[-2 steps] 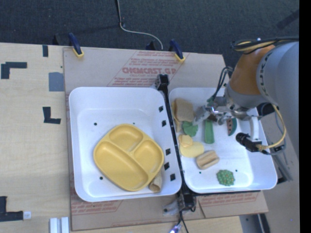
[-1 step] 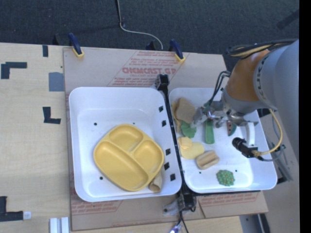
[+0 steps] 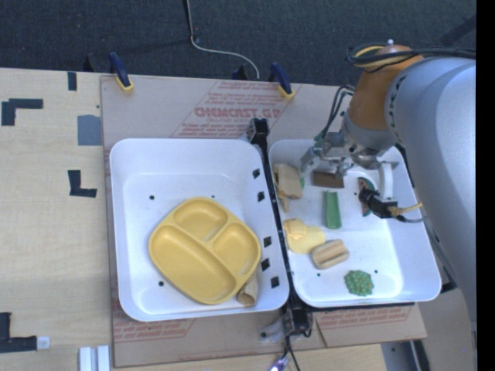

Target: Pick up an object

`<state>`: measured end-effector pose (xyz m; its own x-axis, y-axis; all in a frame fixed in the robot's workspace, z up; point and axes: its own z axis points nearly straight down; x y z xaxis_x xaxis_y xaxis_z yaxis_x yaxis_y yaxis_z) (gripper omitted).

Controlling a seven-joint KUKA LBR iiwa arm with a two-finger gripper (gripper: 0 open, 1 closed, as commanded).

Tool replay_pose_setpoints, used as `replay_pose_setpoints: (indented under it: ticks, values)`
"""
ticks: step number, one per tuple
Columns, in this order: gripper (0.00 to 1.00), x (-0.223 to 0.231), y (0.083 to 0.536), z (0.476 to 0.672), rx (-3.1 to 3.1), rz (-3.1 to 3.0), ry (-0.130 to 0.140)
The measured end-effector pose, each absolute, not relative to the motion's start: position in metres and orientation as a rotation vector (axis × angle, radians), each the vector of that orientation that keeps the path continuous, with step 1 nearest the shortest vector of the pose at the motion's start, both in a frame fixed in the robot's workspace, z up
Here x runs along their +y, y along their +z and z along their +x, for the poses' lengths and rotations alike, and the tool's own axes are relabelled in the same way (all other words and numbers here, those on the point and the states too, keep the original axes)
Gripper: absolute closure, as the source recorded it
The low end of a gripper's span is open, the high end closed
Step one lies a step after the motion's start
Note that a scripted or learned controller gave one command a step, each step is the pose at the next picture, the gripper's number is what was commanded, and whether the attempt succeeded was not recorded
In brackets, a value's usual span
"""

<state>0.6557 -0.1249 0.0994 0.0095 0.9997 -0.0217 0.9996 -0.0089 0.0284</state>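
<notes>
My gripper (image 3: 331,163) hangs over the far part of the right bin (image 3: 418,246), below the orange wrist band. A small brown block (image 3: 327,179) lies right under it; whether they touch is unclear. Just in front of the block lies a green stick (image 3: 332,209). A tan piece (image 3: 288,181) rests against the bin's left wall. Nearer the front are a yellow lump (image 3: 302,235), a bread roll (image 3: 329,253) and a green bumpy ball (image 3: 358,282).
The left bin (image 3: 131,168) holds a yellow divided plate (image 3: 205,249) with a tan scrap (image 3: 248,293) poking out from under its front edge. The grey arm covers the right bin's far right corner. A black divider runs between the bins.
</notes>
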Motion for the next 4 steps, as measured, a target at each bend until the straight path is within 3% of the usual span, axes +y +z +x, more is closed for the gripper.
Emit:
replay_pose_setpoints:
  ticks: [1,2,3,4]
  values:
    - [0.00,-0.125,0.098,0.586,2.220,2.225,-0.005]
    - [1.00,-0.123,0.106,0.587,2.224,2.222,-0.003]
    - [0.00,-0.122,0.105,0.587,2.224,2.222,-0.003]
    - [0.00,-0.120,0.086,0.643,2.217,2.219,-0.028]
